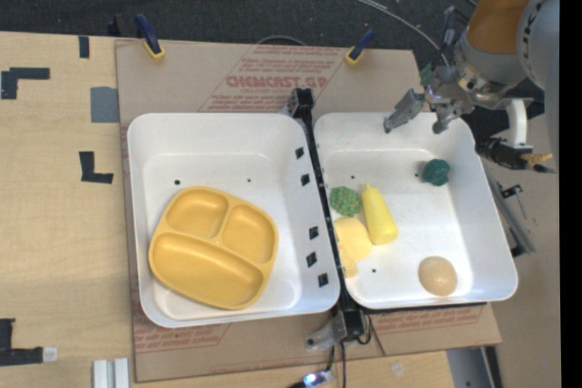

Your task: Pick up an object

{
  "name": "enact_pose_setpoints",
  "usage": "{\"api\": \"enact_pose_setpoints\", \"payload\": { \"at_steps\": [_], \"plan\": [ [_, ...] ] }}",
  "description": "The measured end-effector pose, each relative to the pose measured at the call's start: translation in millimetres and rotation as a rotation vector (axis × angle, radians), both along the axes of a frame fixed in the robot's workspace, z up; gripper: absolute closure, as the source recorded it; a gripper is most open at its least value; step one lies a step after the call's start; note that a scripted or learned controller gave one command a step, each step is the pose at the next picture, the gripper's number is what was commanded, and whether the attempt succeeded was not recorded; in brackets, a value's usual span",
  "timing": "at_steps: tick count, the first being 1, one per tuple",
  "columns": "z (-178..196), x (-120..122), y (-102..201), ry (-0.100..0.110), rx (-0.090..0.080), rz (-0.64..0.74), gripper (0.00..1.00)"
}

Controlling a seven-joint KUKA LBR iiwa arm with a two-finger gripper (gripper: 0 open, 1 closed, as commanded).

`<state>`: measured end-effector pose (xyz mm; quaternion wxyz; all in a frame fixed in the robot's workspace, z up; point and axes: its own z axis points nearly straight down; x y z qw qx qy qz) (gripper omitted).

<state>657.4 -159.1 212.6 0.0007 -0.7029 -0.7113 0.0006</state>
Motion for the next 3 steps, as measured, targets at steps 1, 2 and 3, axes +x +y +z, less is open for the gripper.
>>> {"api": "enact_pose_setpoints", "payload": {
  "at_steps": [1,2,3],
  "plan": [
    [-1,1,0,-0.001,-0.001,0.000,0.00],
    [-62,-5,-6,0.005,-0.001,-0.011,0.00],
    [-118,0,-13,0.004,-0.001,-0.011,0.00]
  ]
}}
